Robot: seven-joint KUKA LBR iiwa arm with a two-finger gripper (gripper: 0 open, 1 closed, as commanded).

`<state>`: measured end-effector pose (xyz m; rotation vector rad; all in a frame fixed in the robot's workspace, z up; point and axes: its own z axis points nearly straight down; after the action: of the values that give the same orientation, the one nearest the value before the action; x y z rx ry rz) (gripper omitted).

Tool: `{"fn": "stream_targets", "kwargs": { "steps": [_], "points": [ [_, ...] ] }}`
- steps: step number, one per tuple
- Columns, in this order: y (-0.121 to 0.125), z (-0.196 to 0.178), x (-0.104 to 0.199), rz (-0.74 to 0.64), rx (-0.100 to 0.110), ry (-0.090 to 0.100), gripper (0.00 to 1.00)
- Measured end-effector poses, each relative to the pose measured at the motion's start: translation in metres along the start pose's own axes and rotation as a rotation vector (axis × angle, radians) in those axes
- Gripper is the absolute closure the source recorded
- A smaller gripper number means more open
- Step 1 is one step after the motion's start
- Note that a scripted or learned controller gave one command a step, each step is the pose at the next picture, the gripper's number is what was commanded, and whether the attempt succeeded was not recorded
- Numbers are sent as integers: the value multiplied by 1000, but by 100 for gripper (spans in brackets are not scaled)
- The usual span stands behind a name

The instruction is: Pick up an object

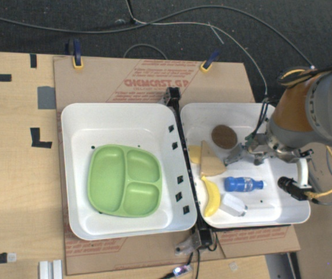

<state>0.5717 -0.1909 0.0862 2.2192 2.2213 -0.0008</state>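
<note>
Dark carpet with black and pale cables fills the top of the view, and below it a light wooden bench (14, 173) carries a brown cardboard sheet (154, 77) held by two blue-and-yellow clamps (77, 56) along its far edge. Two shallow white bins sit side by side on the cardboard, touching along a black strip in the middle. Inside the left bin (72, 121) lies a lime-green divided plate (125, 180) with three compartments, lying flat near the bin's centre. Inside the right bin (270, 214) lie several small things: a round brown disc (224, 136) toward the far side, a tan wedge-shaped piece (210, 163) and a pale yellow piece (195, 153) beside the dividing strip, a yellow banana (212, 196) curving along the near-left corner, a small white block (234, 205) just beside the banana, and a blue bottle (242, 184) lying on its side near the bin's middle. The grey arm (305, 112) with its orange band reaches in from the right, and its gripper (242, 154) hangs low over the right bin, tilted toward the left. The gripper sits between the brown disc and the blue bottle, close to both, with the bottle just toward the near side of it and the tan wedge just to its left. How its tips stand cannot be told from this angle, and nothing is visibly pinched in it.
</note>
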Motion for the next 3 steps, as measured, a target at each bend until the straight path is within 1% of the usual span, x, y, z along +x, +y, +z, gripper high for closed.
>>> {"fn": "stream_targets", "kwargs": {
  "steps": [1, 2, 3],
  "points": [
    [1, -11, -1, 0, -2, -3, 100],
    [1, -53, -1, 0, -2, 1, 100],
    [-4, -101, -9, 1, -3, 0, 100]
  ]
}}
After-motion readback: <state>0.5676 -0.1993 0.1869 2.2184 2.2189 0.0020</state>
